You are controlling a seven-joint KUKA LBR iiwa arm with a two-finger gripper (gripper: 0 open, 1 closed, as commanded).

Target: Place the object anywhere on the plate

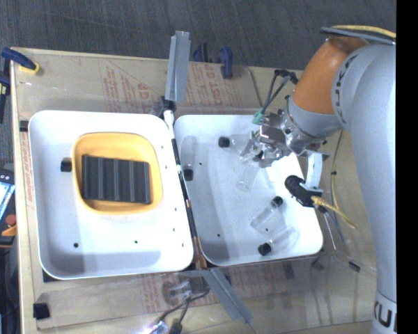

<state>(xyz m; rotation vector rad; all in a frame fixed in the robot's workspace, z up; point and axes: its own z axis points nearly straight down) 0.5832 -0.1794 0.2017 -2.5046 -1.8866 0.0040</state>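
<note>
Here, over the far right part of the right bin [303, 252], hangs the hand [259, 147], reaching in from the right on the grey arm [366, 117] with its orange band [320, 82]. Hard to say how far apart it stands: cannot tell, since the metal parts merge with glare and with clear plastic below. Nothing plainly seen between them either.

Below and around the hand, scattered across the right bin's floor, several clear bottles with black caps. Closest, a clear bottle [247, 176] just beneath the hand, toward the bin's middle; whether touched or merely overlapped, cannot tell. Nearer the bin's near right corner, two more bottles [268, 214] and [282, 241], lying on their sides, well apart from the hand. Against the bin's left wall, another clear bottle [188, 148], upright or tilted not clear. Close to the far edge, a lone black cap [224, 142], its body too faint to trace.

Over in the left bin [49, 242], well apart from the hand, sits the plate [90, 145], yellow-rimmed, carrying a dark ribbed block [116, 179] on its centre. Beside the plate's left rim, a small black piece [67, 165].

Beneath both bins, the wooden tabletop [90, 82], with clamps at its far edge.
</note>
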